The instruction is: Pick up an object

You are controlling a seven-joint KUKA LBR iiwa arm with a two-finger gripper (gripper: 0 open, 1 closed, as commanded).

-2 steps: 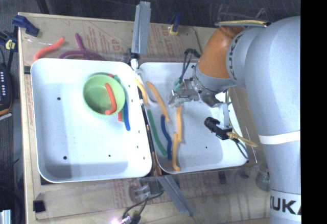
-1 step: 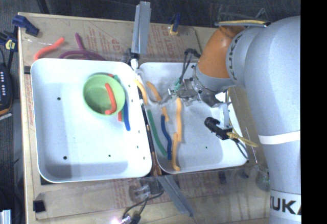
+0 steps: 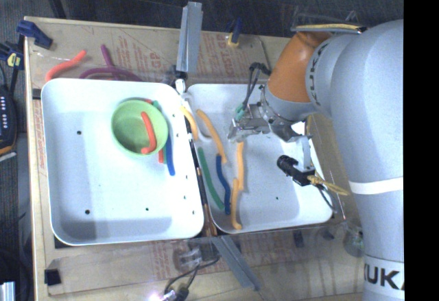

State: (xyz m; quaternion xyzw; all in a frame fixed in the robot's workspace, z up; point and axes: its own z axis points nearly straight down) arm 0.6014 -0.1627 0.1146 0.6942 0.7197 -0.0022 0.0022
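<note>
Gripper: my tool, low over the upper half of the right bin. My grey arm and orange band reach in from the right.
Gripper state: I cannot tell whether it is spread or pressed together, because the wrist body covers it from above. Whether it pinches anything is just as unclear.
Hidden: my arm lies over the right bin's right wall and far right corner, so what is under it cannot be seen.
Hard to make out: the top end of the long yellow strip runs up to my tool's tip. I cannot say whether they touch or stay just apart.
Object nearest the tool: the long yellow strip, which starts just below my tool and runs towards the bin's near wall.
Left of the tool: a curved yellow strip, near, in the same bin.
Below and left of the tool: a blue strip and a green strip, side by side along the bin's left wall.
Left bin: well to my tool's left, it bears a green bowl.
Bowl contents: a red curved strip, its lower end at the rim.
Beside the bowl, on the tool's side: a short blue strip.
Bench, far left of the tool, outside the bins: an orange strip and a purple strip, partly cut off by the left bin's wall.
</note>
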